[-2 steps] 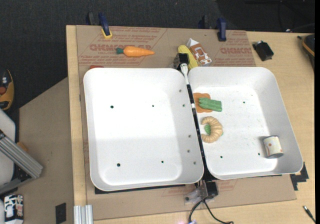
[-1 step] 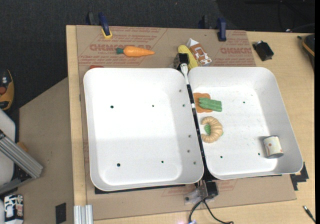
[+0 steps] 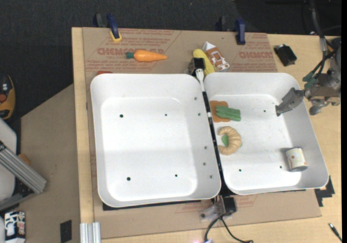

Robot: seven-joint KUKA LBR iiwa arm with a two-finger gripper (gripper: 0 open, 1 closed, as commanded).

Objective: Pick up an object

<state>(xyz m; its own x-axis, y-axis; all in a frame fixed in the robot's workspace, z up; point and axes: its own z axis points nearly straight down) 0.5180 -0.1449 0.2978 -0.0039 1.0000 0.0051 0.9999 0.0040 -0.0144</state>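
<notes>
The right bin (image 3: 255,185) holds three objects. An orange slab with a green piece on top (image 3: 224,112) lies near the bin's left wall. Just below it is a beige ring with a green patch (image 3: 230,140). A small white can (image 3: 295,159) lies on its side near the right wall. My gripper (image 3: 301,105) hangs over the right bin's upper right edge, well apart from all three objects. Its two grey fingers (image 3: 286,103) are spread open with nothing between them.
The left bin (image 3: 108,182) sits beside the right one. Behind the bins on the board lie a toy carrot (image 3: 147,56), a yellow item (image 3: 200,57) and a small packet (image 3: 217,58). Two blue clamps (image 3: 240,31) grip the back edge. A black block (image 3: 284,55) lies at the back right.
</notes>
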